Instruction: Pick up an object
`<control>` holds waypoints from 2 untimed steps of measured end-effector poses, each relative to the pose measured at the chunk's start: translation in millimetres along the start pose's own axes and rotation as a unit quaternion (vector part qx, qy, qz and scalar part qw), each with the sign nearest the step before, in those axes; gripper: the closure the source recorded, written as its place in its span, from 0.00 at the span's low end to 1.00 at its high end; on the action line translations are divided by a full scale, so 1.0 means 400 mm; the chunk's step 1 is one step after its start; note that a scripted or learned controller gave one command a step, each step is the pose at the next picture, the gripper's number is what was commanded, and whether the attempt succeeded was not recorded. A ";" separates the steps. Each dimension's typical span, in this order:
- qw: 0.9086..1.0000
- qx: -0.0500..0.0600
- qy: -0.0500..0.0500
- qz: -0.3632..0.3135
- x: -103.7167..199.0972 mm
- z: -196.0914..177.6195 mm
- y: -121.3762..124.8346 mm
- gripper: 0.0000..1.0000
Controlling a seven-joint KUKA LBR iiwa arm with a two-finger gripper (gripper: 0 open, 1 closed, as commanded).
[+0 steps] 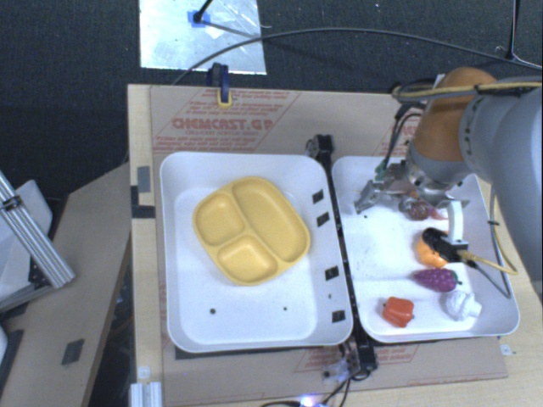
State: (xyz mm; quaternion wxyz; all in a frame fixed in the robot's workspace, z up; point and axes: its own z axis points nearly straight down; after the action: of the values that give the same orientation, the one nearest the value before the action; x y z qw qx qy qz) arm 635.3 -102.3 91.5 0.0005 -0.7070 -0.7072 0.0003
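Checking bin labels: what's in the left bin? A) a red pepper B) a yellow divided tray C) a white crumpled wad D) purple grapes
B: the yellow tray with three compartments lies in the left bin; the grapes, pepper and white wad are all in the right bin.
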 end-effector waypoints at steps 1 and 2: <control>1.000 -0.003 -0.001 0.000 -0.001 -0.034 0.004 1.00; 1.000 -0.003 -0.001 0.000 -0.025 -0.165 0.000 1.00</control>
State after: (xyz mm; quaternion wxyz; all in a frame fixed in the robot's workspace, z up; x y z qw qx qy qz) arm 635.5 -112.5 157.4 -0.0023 -0.7073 -0.7069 -0.0014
